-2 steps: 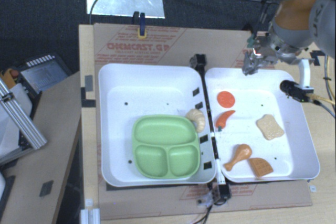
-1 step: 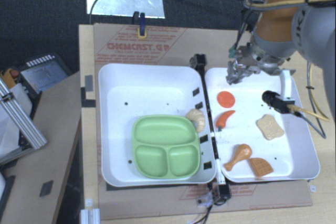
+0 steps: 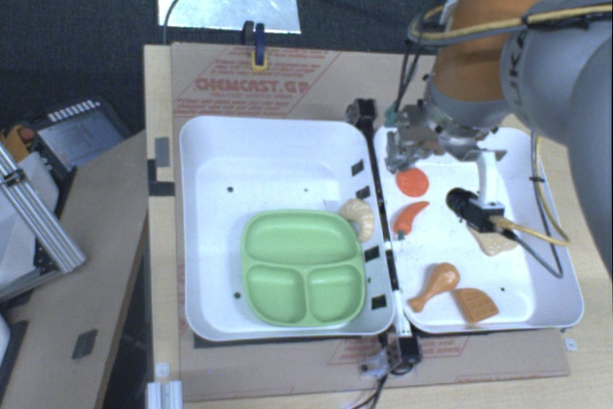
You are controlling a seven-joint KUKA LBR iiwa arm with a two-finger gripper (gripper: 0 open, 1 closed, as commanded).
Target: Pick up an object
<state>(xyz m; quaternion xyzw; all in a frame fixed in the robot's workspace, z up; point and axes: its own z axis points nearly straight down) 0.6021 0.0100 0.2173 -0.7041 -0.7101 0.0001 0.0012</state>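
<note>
Drumstick (image 3: 434,284) at front | arm bent over right bin (image 3: 556,302) | end effector (image 3: 410,151) above tomato slice (image 3: 413,180), opening unclear

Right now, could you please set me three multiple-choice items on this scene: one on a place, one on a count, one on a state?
1. Where is the green tray?
A. left bin
B. right bin
C. on the bench outside both bins

2. How many compartments has the tray?
A. two
B. three
C. five

3. How does the drumstick stand?
A. lying flat on the right bin floor
B. upright in the tray
C. lifted under the gripper

Answers: 1 A, the tray sits in the left bin. 2 B, one long section above two small. 3 A, it lies flat, well below the gripper.
</note>
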